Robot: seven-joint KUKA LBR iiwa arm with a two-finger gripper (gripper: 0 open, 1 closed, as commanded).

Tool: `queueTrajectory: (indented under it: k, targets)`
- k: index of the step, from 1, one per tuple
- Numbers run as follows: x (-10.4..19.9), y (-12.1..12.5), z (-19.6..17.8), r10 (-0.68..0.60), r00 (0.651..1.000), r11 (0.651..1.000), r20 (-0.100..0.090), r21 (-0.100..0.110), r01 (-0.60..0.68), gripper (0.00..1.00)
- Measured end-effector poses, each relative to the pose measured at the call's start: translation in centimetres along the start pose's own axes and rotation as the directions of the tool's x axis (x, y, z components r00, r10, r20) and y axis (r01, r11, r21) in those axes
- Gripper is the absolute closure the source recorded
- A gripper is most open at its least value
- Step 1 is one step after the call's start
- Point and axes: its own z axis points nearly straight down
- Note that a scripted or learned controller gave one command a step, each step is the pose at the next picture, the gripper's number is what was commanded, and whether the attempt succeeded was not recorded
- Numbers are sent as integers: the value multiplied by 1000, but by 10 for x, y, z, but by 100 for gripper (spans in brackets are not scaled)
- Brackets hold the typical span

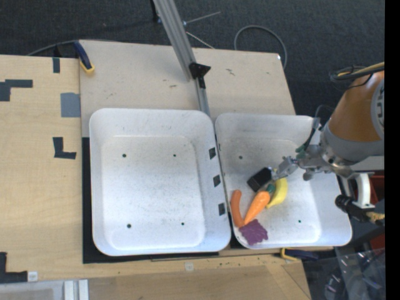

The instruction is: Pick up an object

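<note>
- We find the hand (279, 169) low in the right bin (250, 127), at the end of the arm (353, 120) reaching in from the right; we cannot tell its state from this view.
- Just left of it lies a black block (259, 180), touching or nearly touching the hand.
- A yellow banana (279, 192) lies just near of the hand, with an orange carrot (256, 206) against it.
- Further left sits a curved orange piece (236, 208) by the bin's left wall; a purple object (254, 232) rests at the near rim.
- We judge the crowding the main risk: closing here could catch two items or pinch an edge, so a piece slips on lifting.
- The left bin (106, 130) sits on the bench (131, 74) beside it.
</note>
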Motion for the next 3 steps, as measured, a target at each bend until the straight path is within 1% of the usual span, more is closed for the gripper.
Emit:
queueTrajectory:
  k: [1,2,3]
  targets:
    - [7,9,51,-2,1000,1000,-4,-14,2,0]
    - [7,15,52,-3,1000,1000,-1,-21,3,0]
    - [6,17,39,-3,1000,1000,3,-29,3,100]
